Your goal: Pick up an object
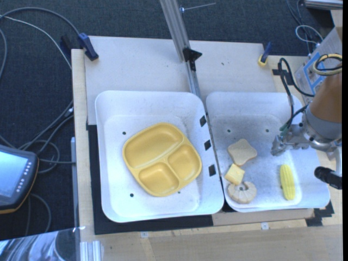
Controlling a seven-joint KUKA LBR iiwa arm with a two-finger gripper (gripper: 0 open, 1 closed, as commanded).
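In the right bin (255, 105) lie a tan star-shaped biscuit (242, 151), a yellow cheese block (235, 174), a round beige pretzel-like piece (242, 192) and a yellow corn cob (287, 181). My gripper (284, 144) hangs over the bin's right side, just above and slightly left of the corn cob, right of the biscuit. I see nothing held in it. The left bin (109, 110) holds a yellow three-compartment plate (161, 159).
A metal pole (176, 23) slants down to the gap between the bins. Blue clamps (87, 45) sit at the bench's back corners. Cables run along the arm at the right, and a tablet (13, 178) lies off the bench at the left.
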